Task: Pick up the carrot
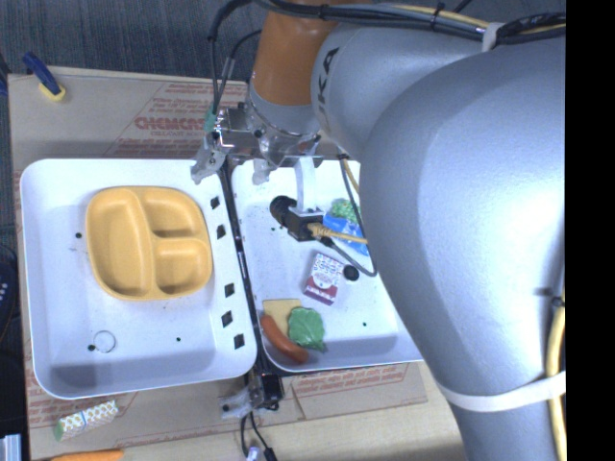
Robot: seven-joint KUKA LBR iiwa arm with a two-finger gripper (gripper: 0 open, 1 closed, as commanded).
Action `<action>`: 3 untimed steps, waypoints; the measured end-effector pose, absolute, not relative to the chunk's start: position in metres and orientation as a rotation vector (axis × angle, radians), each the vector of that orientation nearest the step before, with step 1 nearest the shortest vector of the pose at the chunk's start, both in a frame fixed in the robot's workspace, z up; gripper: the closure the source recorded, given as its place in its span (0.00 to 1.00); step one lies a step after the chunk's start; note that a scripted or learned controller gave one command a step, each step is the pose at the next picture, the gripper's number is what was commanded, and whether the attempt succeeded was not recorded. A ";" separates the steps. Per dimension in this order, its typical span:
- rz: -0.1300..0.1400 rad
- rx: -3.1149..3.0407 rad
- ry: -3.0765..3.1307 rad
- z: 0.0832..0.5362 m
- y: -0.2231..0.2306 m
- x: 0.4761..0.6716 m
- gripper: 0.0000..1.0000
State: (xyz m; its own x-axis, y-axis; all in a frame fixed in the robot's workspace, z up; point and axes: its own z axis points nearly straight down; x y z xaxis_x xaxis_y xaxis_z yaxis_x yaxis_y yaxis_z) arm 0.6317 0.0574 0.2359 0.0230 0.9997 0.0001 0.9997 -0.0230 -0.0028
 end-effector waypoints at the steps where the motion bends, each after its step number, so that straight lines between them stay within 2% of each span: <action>1: 0.006 -2.228 -2.209 0.191 0.017 0.656 0.00; 2: 0.005 -2.285 -2.152 0.192 -0.017 0.656 0.00; 3: 0.005 -2.321 -2.112 0.191 -0.013 0.656 0.00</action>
